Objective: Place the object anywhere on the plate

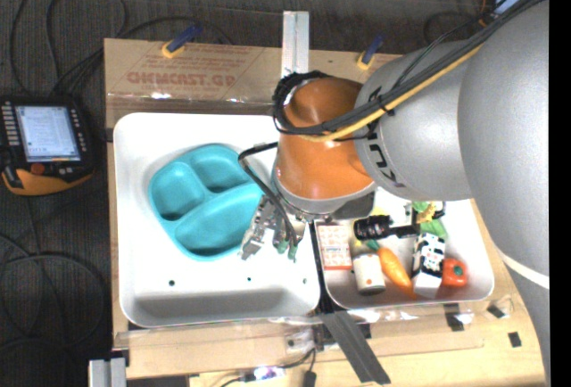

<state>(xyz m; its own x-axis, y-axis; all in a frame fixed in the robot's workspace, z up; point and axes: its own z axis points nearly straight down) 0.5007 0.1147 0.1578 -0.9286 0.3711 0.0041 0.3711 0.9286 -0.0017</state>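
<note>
A turquoise plate point(198, 198) with three compartments lies in the left bin point(143, 287), towards its back. My gripper point(271, 242) hangs at the plate's right rim, just above the bin floor, near the wall between the two bins. Its fingers point(253, 239) stand apart, and I see nothing between them. The plate's compartments show bare blue. The orange wrist band and grey arm cover the back of the right bin.
The right bin point(482, 287) holds a white card with red print point(335, 247), a small white bottle point(366, 274), an orange carrot point(395, 271), a black-and-white toy point(431, 257) and a red piece point(455, 274). A tablet point(43, 140) lies left of the bench.
</note>
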